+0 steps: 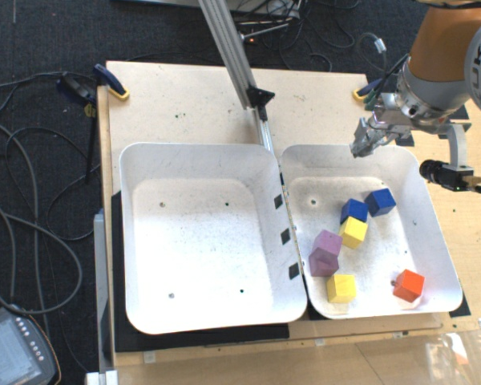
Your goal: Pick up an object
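We see the gripper (365, 146) poised over the far rim of the right bin (438, 239), and we cannot tell its state from this angle. Nothing shows in its grasp. The blocks lie nearer us, well apart from it. We count six: two blue blocks (367, 206) touching, two yellow blocks (353, 232), one purple block (325, 253) and one orange block (409, 285). The left bin (136, 215) sits alongside.

One fixed camera looks down at a slant on the tabletop (192, 95), both white bins (136, 215) centred mid-frame, moderately near.
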### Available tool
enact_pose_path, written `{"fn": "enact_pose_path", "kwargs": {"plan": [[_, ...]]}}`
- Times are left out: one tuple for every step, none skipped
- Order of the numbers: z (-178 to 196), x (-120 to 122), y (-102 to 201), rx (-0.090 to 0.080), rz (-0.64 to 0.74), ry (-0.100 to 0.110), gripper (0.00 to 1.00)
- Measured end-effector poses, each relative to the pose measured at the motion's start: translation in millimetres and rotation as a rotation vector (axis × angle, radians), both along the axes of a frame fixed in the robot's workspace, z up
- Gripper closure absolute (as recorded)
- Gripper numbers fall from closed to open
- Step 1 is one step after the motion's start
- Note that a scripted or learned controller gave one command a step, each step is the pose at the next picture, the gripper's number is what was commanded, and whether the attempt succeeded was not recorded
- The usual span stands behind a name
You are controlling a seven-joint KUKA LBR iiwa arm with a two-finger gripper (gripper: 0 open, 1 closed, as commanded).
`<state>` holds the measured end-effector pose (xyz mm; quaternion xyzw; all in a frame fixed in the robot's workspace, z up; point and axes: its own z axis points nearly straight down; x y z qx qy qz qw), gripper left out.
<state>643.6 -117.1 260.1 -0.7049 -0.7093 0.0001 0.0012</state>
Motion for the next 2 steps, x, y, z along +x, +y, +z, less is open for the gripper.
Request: {"fn": "enact_pose_path", "kwargs": {"plan": [[-12.2,-14.9,58.6,0.001,0.002,0.001,1.00],[-17.1,-31.2,120.6,0.001,0.003,0.001,1.00]]}}
